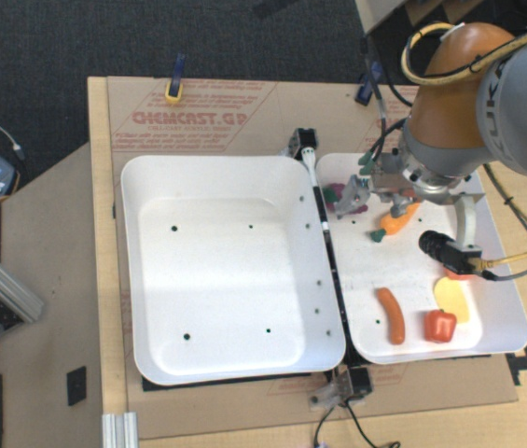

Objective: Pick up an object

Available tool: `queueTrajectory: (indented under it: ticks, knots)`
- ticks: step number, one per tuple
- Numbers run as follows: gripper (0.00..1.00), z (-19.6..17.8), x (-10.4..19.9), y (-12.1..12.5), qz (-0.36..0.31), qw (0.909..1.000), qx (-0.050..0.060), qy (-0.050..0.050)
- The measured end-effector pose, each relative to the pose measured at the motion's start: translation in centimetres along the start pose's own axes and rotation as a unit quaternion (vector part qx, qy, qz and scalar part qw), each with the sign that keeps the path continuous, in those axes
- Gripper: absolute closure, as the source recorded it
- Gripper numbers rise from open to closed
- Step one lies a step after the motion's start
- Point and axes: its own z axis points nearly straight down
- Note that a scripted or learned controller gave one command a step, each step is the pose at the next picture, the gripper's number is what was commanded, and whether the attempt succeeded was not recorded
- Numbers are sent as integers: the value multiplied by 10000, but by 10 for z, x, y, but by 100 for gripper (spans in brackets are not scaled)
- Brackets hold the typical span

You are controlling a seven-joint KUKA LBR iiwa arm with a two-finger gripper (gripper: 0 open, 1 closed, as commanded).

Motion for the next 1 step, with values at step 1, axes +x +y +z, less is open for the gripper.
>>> queueTrajectory:
  ticks: [1]
  knots:
    - [0, -114, -57, 12, 36, 9999, -109, -43]
